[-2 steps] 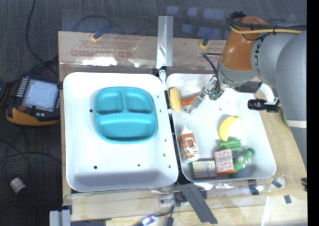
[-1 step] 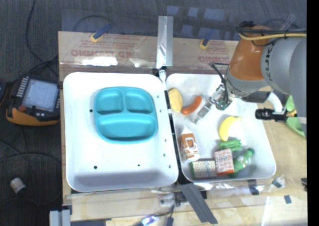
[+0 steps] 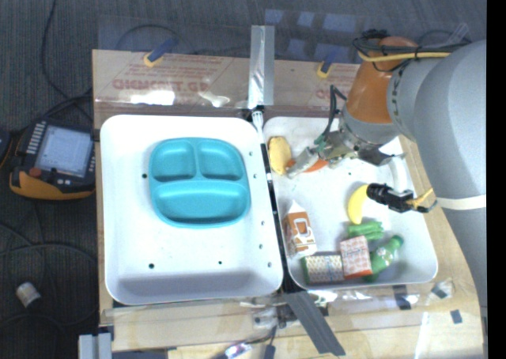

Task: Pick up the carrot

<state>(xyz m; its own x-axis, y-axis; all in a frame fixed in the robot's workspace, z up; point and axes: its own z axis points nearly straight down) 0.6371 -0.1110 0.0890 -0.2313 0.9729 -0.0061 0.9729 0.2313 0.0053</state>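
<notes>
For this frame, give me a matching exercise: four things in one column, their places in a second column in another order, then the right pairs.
Things:
1. blue tray
2. carrot
3. banana
4. gripper

Places:
A. right bin, middle, near its right side
B. left bin, centre
C. just above the carrot, at the far end of the right bin
D. right bin, far end, beside a yellow potato-like piece

Pairs: 1-B, 2-D, 3-A, 4-C

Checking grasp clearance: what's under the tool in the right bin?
The tool sits over the carrot in the right bin; a bit of orange shows beside a yellowish item. The rest of the carrot is covered, so contact can't be judged.
</notes>
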